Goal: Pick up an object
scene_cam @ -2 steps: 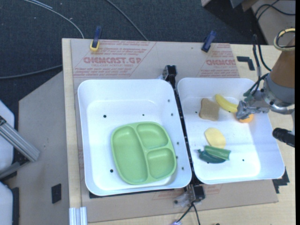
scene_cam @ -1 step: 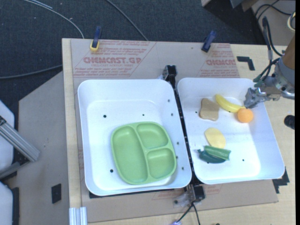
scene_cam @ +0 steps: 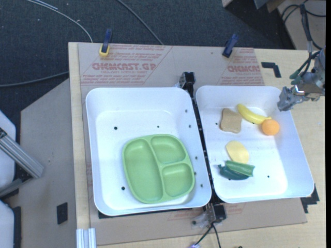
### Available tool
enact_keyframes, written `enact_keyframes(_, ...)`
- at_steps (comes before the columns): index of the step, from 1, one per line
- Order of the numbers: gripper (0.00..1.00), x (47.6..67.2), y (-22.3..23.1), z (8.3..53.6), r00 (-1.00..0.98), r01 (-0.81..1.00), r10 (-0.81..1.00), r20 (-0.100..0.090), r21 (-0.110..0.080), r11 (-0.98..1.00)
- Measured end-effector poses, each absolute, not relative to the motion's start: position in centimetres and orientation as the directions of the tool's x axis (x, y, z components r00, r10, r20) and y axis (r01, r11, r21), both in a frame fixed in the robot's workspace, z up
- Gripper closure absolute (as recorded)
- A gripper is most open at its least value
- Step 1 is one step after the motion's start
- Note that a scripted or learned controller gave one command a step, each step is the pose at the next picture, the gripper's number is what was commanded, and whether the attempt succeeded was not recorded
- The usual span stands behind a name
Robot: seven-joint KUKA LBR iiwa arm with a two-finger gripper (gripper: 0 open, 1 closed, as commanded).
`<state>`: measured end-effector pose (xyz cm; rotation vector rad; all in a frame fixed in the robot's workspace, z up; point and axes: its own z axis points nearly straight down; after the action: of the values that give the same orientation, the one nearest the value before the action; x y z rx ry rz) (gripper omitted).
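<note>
Bench bins: left holds green tray (scene_cam: pixel 158 168); right holds banana (scene_cam: pixel 252 114), orange (scene_cam: pixel 270 127); jaws' state unclear.

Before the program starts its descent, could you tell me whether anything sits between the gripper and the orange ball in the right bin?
Nothing visible does. The gripper is at the right bin's far right rim, and the orange ball lies just below and left of it. The banana touches the ball's left side, away from the gripper.

Gripper (scene_cam: pixel 287 100) low at right, arm barely in frame.
</note>
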<state>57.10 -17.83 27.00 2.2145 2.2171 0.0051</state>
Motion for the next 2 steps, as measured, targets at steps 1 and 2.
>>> enact_keyframes(1,1.00,58.5,-13.6,26.7,-0.005,1.000,1.000,-0.001,0.004,0.005)
enact_keyframes(2,1.00,60.2,-8.6,27.0,-0.005,1.000,1.000,-0.001,0.004,0.005)
